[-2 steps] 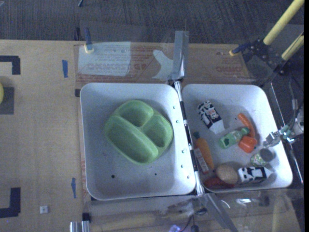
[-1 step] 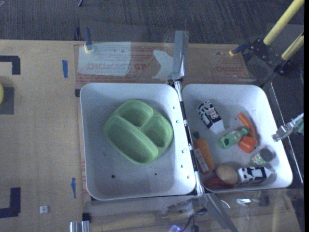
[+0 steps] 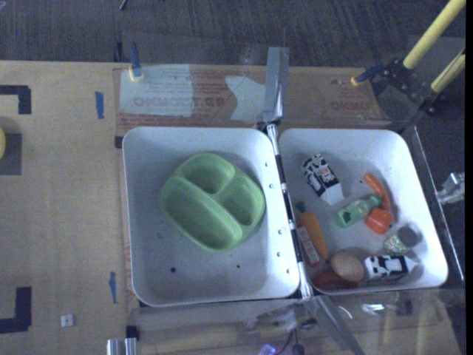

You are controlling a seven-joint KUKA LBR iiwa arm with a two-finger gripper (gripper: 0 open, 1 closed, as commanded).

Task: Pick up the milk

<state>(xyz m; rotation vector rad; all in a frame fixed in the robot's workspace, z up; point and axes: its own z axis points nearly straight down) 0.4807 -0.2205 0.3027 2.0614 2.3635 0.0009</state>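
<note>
A small white milk carton with black cow patches (image 3: 321, 176) lies in the right bin (image 3: 414, 161), near its back left. A second cow-patterned carton (image 3: 388, 266) lies on its side at that bin's front right corner. Nothing touches either carton from above.
Around the cartons lie a green bottle (image 3: 356, 211), an orange cup (image 3: 379, 220), two carrots (image 3: 314, 235), a tan round food item (image 3: 347, 265) and a grey can (image 3: 405, 237). The left bin (image 3: 148, 272) holds a green divided plate (image 3: 213, 200). Yellow poles (image 3: 440, 24) stand at the back right.
</note>
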